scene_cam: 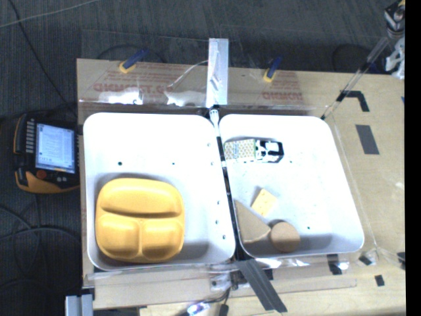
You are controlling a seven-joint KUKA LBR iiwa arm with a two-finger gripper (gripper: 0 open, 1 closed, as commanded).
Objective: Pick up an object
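Big yellow foam block (pixel 139 217) sits in left bin (pixel 131 137). Right bin (pixel 316 150), next to it, has a small yellow piece (pixel 264 202), a brown lump (pixel 284 236), maybe cork, & a patterned packet (pixel 253 150).

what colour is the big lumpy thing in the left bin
Yellow, a plain mustardy shade with no pattern. The big lumpy thing shows clearly in the camera view.
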